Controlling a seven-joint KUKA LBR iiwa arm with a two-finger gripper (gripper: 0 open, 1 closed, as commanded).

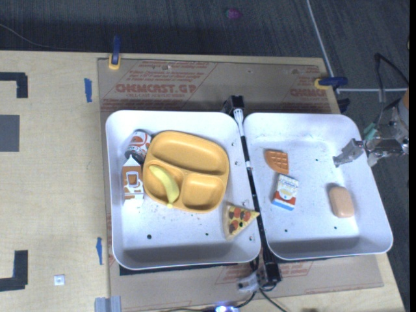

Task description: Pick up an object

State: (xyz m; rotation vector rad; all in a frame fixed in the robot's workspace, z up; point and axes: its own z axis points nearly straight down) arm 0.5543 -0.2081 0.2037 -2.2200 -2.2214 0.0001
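My gripper [361, 151] hangs at the right rim of the right bin [312, 242], with the arm barely entering from the right. In that bin lie a beige oval bread-like piece [341, 201], closest to the gripper and just below it, a small white and blue carton [285, 192] and an orange waffle-like piece [276, 160]. Nothing is seen in the gripper. The left bin [123, 242] holds a yellow divided plate [188, 168] with a banana [166, 182] in it, a can [137, 145], a small orange and white box [132, 181] and a toy pizza slice [238, 219].
The bins sit on a cardboard sheet [162, 83] held by blue clamps [331, 82]. A black clip [234, 103] joins the bins at the back. Cables run past the front edge [260, 281]. The right bin's middle and front floor are bare.
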